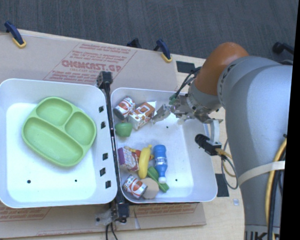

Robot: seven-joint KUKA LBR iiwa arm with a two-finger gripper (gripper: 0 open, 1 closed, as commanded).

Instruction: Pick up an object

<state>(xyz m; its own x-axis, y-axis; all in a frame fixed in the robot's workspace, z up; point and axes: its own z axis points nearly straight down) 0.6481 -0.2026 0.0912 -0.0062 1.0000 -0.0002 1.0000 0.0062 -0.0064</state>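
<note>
at the far left of the tabletop [225, 221], the left bin [4, 131] holds a light green divided plate [60, 130] with three compartments, lying flat toward the upper left part of the bin. behind both bins sits a brown cardboard sheet [92, 60] with red print, held by blue and yellow clamps [15, 34] at its edge. a black hinge strip [107, 134] runs between the two bins. moving right, the right bin [197, 172] holds a cluster of small items on its left half: a red and white can [124, 107] near the top, a small printed carton [142, 114] just beside it, a green round fruit [123, 129] below them, then a crumpled packet [129, 156], a yellow banana [144, 162] and a blue bottle [159, 160] lying side by side, a green piece [156, 177] below the bottle, and another can [134, 186] touching a tan object [151, 188] at the bottom. the gripper [163, 113] is at the upper part of the right bin, just beside the printed carton; whether it is spread or pressed together cannot be told, and no object is seen between its parts. at the right, the grey arm [254, 109] with its orange band [219, 65] reaches in over the bin's upper right corner, with a black cable [210, 145] hanging near the wrist.
</note>
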